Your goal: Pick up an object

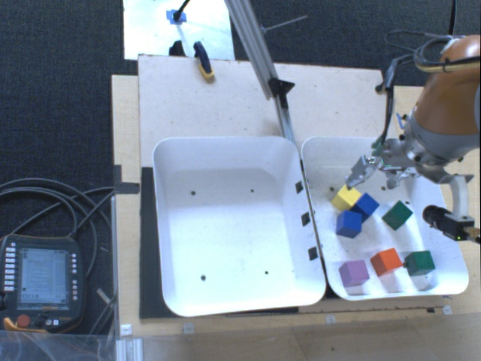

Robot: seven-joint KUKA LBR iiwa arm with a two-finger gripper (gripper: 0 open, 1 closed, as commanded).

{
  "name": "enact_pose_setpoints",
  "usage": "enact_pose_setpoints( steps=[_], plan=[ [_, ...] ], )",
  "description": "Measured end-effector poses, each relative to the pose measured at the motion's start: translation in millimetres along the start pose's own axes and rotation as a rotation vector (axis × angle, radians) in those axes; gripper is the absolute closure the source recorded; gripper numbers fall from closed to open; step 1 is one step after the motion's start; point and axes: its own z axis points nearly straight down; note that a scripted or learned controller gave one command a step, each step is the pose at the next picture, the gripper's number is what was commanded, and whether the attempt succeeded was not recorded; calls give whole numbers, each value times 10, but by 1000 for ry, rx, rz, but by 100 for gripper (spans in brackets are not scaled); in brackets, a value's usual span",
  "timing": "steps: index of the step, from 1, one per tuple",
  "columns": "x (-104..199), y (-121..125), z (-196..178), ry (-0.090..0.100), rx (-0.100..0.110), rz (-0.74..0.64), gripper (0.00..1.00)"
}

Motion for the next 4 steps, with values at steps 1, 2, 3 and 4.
enact_pose_setpoints(
  steps=[1, 2, 3, 4],
  plan=[
    [-1, 1, -2, 0, -1, 1, 0],
    [3, 9, 624, 0, 5, 3, 0],
    [-45, 110, 1115, -2, -1, 2, 0],
    [-85, 159, 1246, -9, -15, 3, 0]
  ],
)
